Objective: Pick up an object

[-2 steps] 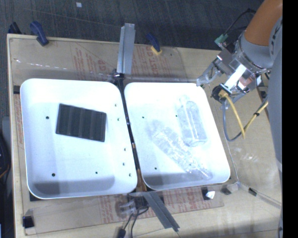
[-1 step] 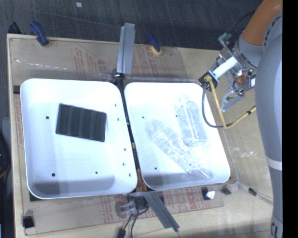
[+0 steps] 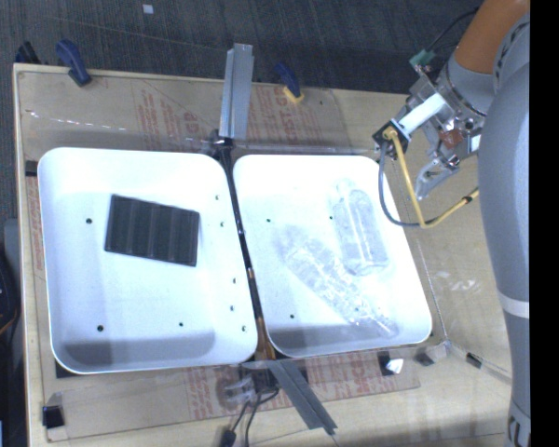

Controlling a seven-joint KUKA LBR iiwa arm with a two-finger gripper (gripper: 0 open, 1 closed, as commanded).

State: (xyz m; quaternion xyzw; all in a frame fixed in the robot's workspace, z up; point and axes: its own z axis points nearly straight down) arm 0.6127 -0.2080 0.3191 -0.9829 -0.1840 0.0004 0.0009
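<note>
A dark ribbed rectangular pad [image 3: 153,230] lies flat in the left bin [image 3: 65,333], towards its back left. In the right bin [image 3: 289,343] lie two clear plastic bottles: one [image 3: 359,230] near the right wall, the other [image 3: 324,276] slanting towards the front right corner. They are see-through and hard to make out against the white floor. My gripper [image 3: 435,168] hangs above the bench just outside the right bin's back right corner, apart from every object, with nothing seen in it.
A yellow cable [image 3: 397,207] loops down from the wrist over the right bin's right rim. A metal bar [image 3: 236,91] stands at the back between the bins, and blue clamps [image 3: 74,62] grip the bench's far edge.
</note>
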